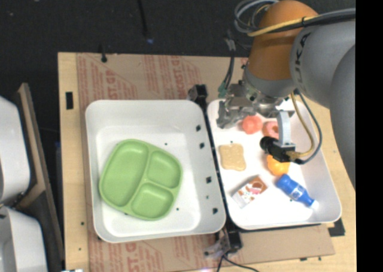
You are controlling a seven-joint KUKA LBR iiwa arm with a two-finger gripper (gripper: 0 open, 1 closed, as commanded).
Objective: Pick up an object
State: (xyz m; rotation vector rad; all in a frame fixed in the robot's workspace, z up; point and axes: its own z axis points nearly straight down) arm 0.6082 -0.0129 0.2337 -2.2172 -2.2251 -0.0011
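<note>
My gripper (227,116) hangs low over the back left corner of the right bin (326,205), under the arm's orange band. Just right of it lies a red rounded piece (252,124), with a pink ring (270,128) beside that. A tan toast-shaped piece (231,157) lies a little in front of the gripper. Further forward are a small red and white packet (249,191), an orange piece (277,165) and a blue bottle (294,189) lying on its side. The wrist hides the bin's back edge.
The left bin (96,145) holds a green divided plate (140,179). A ridge with black clips (209,151) separates the two bins. The arm's cables (302,145) loop down over the right bin near the orange piece. Cardboard (137,79) lines the bench.
</note>
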